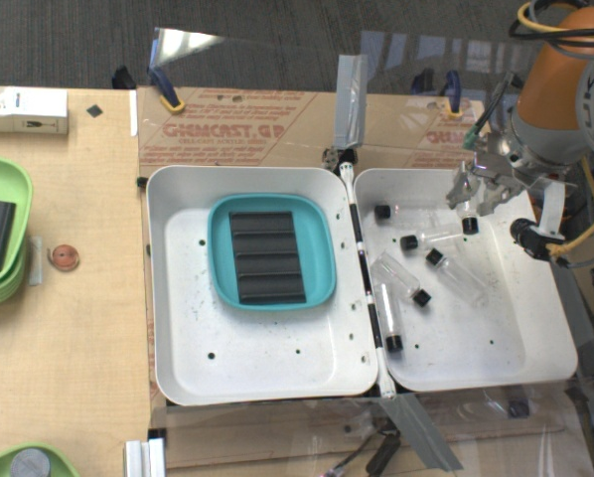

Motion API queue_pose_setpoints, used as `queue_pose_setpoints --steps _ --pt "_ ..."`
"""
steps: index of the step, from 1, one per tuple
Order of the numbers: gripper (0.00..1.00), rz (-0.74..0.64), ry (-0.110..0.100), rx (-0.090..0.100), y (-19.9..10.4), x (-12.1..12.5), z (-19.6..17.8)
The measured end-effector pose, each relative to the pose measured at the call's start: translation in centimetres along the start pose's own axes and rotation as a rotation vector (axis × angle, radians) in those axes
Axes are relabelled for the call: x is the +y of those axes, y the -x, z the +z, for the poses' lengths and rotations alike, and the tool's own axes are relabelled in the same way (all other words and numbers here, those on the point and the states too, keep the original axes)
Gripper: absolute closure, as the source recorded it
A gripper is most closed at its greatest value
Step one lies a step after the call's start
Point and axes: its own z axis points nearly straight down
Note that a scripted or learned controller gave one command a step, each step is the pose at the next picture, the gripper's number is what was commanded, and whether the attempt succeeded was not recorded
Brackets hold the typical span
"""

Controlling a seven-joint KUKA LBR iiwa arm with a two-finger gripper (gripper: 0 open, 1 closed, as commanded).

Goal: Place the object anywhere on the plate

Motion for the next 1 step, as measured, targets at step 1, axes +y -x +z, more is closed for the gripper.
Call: queue_pose_setpoints --steps 1 --pt "0.0 0.0 0.0 0.0 0.01 0.01 -0.01"
